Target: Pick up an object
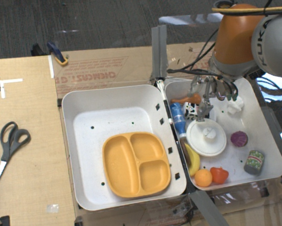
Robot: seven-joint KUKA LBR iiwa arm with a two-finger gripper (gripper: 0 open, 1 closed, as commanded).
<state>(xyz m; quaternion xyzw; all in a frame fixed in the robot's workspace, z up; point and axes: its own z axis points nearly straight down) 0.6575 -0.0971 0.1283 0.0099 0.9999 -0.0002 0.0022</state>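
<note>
My gripper (pixel 206 104) hangs low over the back of the right bin (pixel 262 122), beneath the orange wrist band. Right under it lie an orange carrot-like piece (pixel 188 99) and a black-and-white spotted item (pixel 192 112). A white round dish (pixel 207 137) sits just in front of the gripper. A blue bottle (pixel 177 117) lies along the bin's left wall, with a banana (pixel 192 159) in front of it. Also in this bin are an orange (pixel 203 178), a red fruit (pixel 219 175), a purple ball (pixel 239 138), a green can (pixel 254 162) and a small white piece (pixel 235 106).
The left bin (pixel 82 121) holds a yellow divided plate (pixel 136 163). Scissors (pixel 8 145) lie on the bench at far left. A blue clip (pixel 57 53) rests at the back. The bin walls and the central divider (pixel 172 132) border the reach.
</note>
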